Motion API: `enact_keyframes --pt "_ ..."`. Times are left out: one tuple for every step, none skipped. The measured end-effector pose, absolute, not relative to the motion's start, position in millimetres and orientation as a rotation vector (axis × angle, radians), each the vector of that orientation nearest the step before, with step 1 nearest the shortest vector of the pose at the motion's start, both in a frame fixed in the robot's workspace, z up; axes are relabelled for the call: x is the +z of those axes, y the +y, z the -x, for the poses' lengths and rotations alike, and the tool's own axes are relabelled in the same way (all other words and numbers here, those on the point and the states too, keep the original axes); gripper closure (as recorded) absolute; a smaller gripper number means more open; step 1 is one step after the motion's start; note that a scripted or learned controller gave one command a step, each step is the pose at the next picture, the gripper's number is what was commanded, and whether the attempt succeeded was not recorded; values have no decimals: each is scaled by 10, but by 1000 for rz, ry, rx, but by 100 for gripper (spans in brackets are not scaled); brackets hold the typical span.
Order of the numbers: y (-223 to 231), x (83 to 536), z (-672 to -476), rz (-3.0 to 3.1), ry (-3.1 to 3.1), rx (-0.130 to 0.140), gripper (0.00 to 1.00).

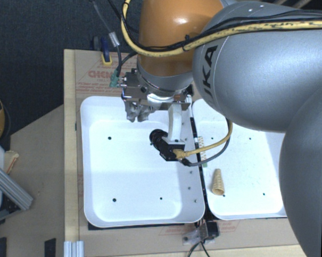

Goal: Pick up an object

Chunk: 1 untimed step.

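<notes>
A small tan cone-shaped object [218,181] lies on the floor of the right bin [253,204], near its left wall. My gripper [136,115] hangs over the far part of the left bin [126,198], just inside the back rim. It is well to the left of the cone and farther back. The grey arm with its orange band covers the top right of the view and hides much of the right bin.
A black mount with a yellow cable [165,145] hangs off the wrist over the left bin's right side. The wall between the two bins [197,175] runs front to back. Cardboard lies under both bins, and metal rails [9,188] stand at the left.
</notes>
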<state>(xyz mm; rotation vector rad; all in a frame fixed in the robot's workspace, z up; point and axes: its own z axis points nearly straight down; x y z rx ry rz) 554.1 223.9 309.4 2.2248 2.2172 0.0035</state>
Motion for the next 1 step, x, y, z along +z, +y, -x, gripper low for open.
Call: enact_keyframes --pt "2239 3196 -5546 -2226 2216 6 100"
